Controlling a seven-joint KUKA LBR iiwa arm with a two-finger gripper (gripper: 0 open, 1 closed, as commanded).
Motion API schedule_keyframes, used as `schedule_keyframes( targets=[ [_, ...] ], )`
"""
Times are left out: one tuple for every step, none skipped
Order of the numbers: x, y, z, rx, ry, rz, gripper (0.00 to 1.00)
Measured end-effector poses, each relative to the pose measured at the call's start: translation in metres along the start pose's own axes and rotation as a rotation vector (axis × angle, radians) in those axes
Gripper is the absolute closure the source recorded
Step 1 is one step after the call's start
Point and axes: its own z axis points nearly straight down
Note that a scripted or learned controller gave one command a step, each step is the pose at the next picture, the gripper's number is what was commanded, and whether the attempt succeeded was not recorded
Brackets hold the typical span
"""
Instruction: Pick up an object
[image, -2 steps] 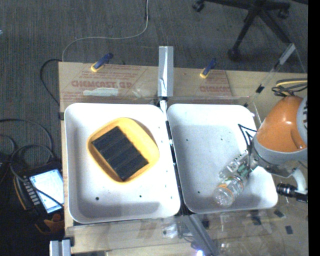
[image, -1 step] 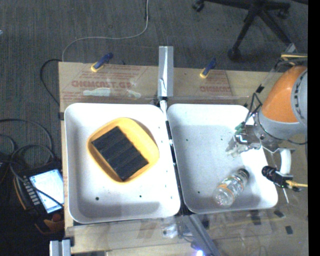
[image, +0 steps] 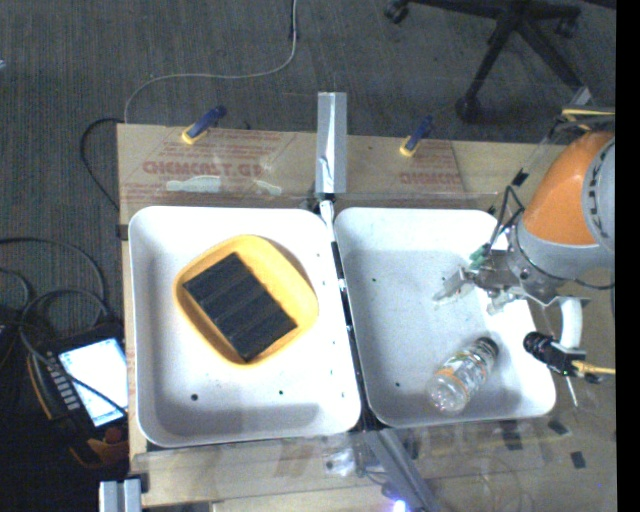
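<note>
A clear plastic bottle (image: 462, 376) lies on its side near the front of the right bin (image: 400, 250). In the left bin (image: 160, 240) rests a yellow dish (image: 296, 272) with a black ribbed pad (image: 240, 305) on it. My gripper (image: 468, 296) hangs over the right side of the right bin, above and behind the bottle, apart from it. Its fingers are spread open with nothing between them.
The grey arm with its orange band (image: 570, 205) enters from the right over the bin's edge. A metal divider post (image: 331, 140) stands behind the seam between the bins. Clamps (image: 203, 123) hold the board at the back.
</note>
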Motion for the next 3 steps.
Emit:
schedule_keyframes(
  targets=[
    [-0.037, -0.060, -0.034, 0.000, 0.000, -0.145, 0.00],
    [0.004, -0.062, 0.045, -0.002, 0.003, -0.198, 0.00],
    [-0.035, -0.038, -0.010, -0.002, 0.000, -0.120, 0.00]
  ],
)
